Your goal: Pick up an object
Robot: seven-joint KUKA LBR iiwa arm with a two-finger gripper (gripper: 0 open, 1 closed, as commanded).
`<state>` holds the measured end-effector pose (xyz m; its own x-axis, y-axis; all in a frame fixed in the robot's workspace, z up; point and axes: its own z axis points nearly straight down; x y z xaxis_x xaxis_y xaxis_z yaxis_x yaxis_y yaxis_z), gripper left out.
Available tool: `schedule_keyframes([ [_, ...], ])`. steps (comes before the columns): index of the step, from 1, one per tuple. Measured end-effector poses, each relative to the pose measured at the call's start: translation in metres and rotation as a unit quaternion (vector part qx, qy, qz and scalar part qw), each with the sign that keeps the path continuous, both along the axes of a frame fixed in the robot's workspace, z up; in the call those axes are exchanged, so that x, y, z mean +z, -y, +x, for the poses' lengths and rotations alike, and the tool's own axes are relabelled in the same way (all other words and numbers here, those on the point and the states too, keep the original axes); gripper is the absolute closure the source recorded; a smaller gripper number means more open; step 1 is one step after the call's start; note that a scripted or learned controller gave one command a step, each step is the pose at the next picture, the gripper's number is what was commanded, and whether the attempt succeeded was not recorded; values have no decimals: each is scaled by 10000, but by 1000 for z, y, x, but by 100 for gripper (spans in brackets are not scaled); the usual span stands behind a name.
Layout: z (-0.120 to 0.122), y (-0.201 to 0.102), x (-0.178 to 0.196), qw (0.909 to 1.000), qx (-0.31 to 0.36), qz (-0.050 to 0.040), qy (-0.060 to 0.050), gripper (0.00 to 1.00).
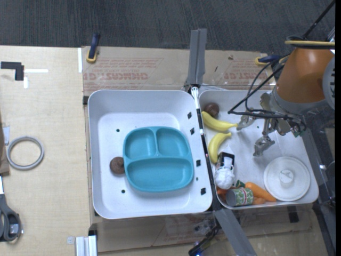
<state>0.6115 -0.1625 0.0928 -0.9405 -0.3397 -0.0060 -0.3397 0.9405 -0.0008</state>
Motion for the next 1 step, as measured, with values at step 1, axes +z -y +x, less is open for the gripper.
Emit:
schedule_keyframes([
  [1,-32,-53,0,10000,-63,2,-15,0],
])
